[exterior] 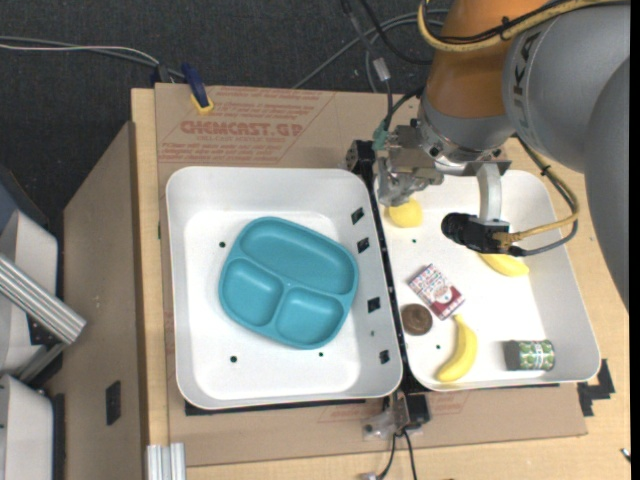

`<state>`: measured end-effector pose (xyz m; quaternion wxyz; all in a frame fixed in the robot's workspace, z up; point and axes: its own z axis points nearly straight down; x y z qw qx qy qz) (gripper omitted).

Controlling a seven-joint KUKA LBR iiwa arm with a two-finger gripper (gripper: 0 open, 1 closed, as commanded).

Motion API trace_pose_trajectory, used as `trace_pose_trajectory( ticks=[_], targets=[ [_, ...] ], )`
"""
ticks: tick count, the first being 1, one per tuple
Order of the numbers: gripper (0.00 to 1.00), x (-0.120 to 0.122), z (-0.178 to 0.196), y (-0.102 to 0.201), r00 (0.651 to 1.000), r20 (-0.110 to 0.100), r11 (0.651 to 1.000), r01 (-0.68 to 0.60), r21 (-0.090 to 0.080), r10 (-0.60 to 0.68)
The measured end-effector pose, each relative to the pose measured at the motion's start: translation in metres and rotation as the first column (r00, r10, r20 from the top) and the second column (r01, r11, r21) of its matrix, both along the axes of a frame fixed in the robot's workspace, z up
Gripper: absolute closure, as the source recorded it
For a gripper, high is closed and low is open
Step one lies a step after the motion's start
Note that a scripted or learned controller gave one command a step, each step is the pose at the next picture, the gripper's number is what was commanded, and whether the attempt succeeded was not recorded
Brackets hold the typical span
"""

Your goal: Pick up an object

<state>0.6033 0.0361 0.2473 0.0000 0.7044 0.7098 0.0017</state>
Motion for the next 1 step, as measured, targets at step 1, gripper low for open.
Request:
trace_pose_trajectory(
  ticks=[1],
  targets=[
    [1.0, 0.0133, 0.0027, 0.0487, 1.0, 0.0, 1.0, 0.002, -0.001, -0.002]
  ],
)
